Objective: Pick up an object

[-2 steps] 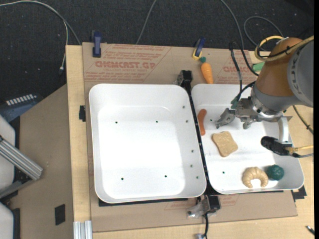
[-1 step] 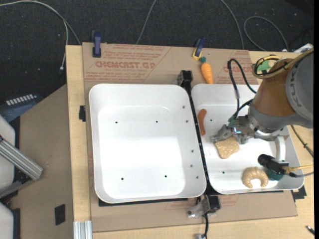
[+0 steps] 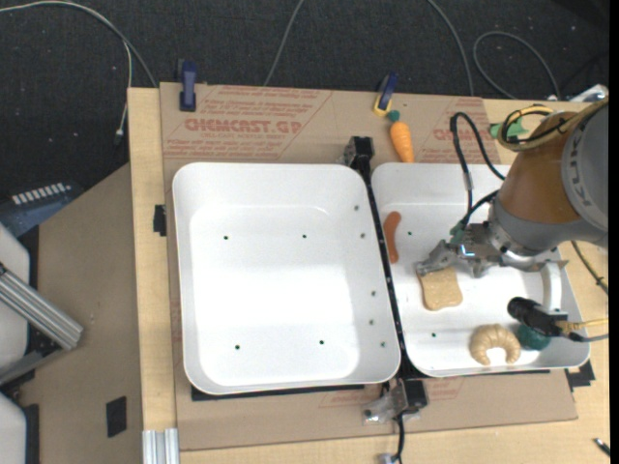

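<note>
We locate the gripper [image 3: 447,259] at centre right of the frame, inside the right bin [image 3: 426,187], directly above the toast slice [image 3: 441,291]. Its finger spread cannot be determined, nor whether it grips anything. A sausage [image 3: 393,236] lies along the bin's left wall, and a croissant [image 3: 495,343] sits lower right. A carrot [image 3: 400,140] rests outside (on the cardboard above). The left bin [image 3: 193,259] adjoins.

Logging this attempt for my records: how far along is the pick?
Done: the arm has reached into the right bin, gripper low just above the toast slice. In hand: nothing visibly held. Left: grasp and lift; the toast slice, croissant and sausage all lie in the bin.
</note>
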